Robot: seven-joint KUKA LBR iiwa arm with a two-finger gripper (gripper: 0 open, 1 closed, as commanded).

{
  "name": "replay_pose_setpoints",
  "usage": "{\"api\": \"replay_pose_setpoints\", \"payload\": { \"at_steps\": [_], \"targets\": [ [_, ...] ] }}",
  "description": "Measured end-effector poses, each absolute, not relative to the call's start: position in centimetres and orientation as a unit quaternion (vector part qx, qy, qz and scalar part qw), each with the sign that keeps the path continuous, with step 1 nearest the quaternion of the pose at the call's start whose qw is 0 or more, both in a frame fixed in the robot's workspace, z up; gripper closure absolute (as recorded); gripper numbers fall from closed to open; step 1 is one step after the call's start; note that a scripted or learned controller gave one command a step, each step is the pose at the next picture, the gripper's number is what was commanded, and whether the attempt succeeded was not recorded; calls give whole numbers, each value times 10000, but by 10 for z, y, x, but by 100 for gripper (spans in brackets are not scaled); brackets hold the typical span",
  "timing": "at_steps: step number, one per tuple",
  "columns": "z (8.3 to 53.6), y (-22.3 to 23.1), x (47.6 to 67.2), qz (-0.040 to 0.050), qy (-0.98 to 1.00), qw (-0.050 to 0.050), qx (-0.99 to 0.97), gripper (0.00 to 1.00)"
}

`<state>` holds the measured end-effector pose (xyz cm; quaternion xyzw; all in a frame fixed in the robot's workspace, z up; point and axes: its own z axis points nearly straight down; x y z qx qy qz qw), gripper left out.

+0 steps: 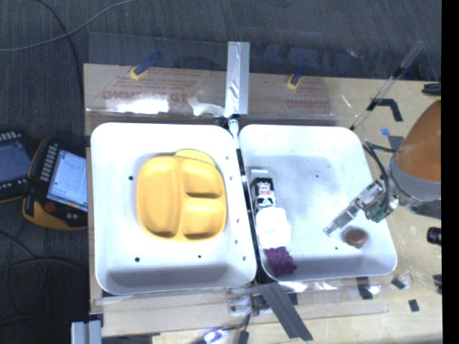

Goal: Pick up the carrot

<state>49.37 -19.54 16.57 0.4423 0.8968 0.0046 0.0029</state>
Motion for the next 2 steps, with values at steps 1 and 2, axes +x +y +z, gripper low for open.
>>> {"api": "replay_pose_setpoints", "payload": {
  "at_steps": [1,2],
  "targets": [
    [175,-195,495,57,8971,38,4418,100],
    [175,-194,495,57,8971,37,4417,0]
  ]
}}
